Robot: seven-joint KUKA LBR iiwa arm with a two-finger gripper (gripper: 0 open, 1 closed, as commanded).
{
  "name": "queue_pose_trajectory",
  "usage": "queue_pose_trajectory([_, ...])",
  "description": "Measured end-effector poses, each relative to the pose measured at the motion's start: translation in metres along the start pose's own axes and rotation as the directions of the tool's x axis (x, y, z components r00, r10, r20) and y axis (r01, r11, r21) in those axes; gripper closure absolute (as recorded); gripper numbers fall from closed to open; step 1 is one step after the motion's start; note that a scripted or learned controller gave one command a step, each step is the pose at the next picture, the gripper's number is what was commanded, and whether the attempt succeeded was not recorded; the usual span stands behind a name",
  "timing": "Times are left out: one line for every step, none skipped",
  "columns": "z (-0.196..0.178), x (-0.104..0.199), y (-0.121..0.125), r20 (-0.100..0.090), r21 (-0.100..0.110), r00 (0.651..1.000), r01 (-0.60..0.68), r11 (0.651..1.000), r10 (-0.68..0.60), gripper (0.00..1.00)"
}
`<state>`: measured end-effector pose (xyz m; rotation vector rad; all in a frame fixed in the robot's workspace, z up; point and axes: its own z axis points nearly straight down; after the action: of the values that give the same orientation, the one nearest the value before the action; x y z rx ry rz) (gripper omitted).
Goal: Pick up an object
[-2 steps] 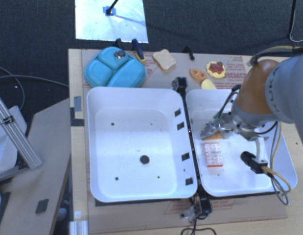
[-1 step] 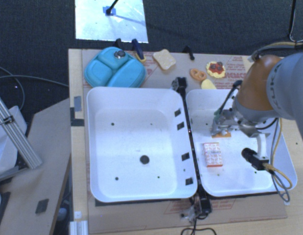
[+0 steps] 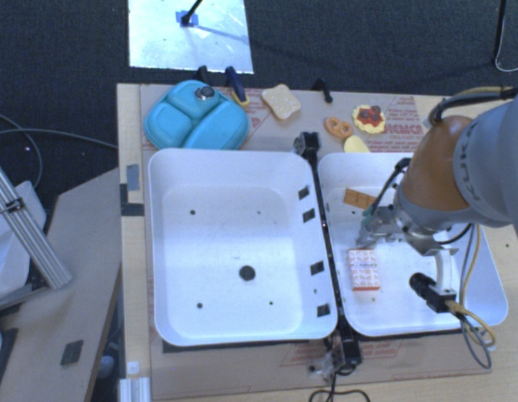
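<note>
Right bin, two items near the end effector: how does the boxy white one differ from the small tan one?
The white box is larger than the tan cracker. The white box carries red print; the tan cracker is plain orange-brown. The white box lies nearer the bin's front, just below the end effector; the tan cracker lies toward the back wall. Both rest flat in the right bin, ungrasped.

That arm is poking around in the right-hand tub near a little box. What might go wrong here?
The gripper sits just above the small box, not on it, so it may close on nothing. The box lies flat on the right bin floor, so the fingers might push it along instead of lifting it. A tan cracker-like piece lies close by and could get knocked.
</note>
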<state>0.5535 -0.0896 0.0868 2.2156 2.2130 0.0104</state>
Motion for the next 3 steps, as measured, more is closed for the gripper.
queue_pose_trajectory([-0.104,0.061,-0.030,-0.005,0.003,1.000,0.011,1.000,-0.011,1.00])
queue_pose_trajectory([-0.186,0.083,-0.065,-0.004,0.003,1.000,0.009,1.000,-0.009,1.00])
queue_pose_trajectory([-0.309,0.147,-0.050,-0.007,-0.006,1.000,0.014,1.000,-0.014,1.00])
